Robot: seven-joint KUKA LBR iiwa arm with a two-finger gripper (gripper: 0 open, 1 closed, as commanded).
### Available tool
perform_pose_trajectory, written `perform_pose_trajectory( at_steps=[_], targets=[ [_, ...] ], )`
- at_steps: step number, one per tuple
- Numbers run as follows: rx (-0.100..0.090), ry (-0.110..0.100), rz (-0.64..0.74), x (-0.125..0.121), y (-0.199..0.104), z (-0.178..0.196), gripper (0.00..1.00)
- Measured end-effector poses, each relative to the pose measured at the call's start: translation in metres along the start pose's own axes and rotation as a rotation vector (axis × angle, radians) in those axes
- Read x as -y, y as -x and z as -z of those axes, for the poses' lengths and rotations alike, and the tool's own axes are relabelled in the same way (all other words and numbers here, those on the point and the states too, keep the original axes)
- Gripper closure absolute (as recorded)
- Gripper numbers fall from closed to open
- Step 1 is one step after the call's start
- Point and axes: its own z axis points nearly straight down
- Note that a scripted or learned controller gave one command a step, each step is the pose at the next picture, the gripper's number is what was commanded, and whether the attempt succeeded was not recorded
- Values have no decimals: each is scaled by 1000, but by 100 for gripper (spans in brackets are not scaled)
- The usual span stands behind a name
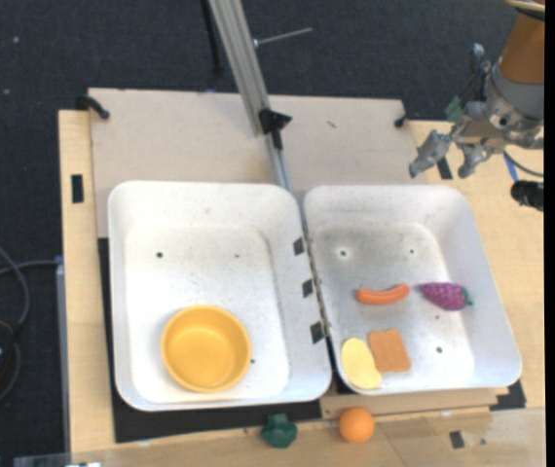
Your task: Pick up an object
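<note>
I'm hovering the gripper [450,159] with fingers apart and holding nothing, above the right bin's [472,224] far rim, aiming down and forward at the carrot [383,294] lying well below them, beside the purple grapes [444,295].

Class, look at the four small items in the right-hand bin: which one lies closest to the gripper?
The purple grape bunch. It lies at the far right of the group, on the side toward the gripper; the orange sausage, the brown toast and the yellow piece lie farther off.
</note>
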Motion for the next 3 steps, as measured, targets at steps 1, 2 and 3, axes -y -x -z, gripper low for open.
perform_pose_trajectory(
  at_steps=[1, 2, 3],
  targets=[
    [1, -1, 1, 0, 0, 0, 0],
    [-1, -3, 1, 2, -5, -44, 0],
    [0, -4, -3, 3, 0, -86, 0]
  ],
)
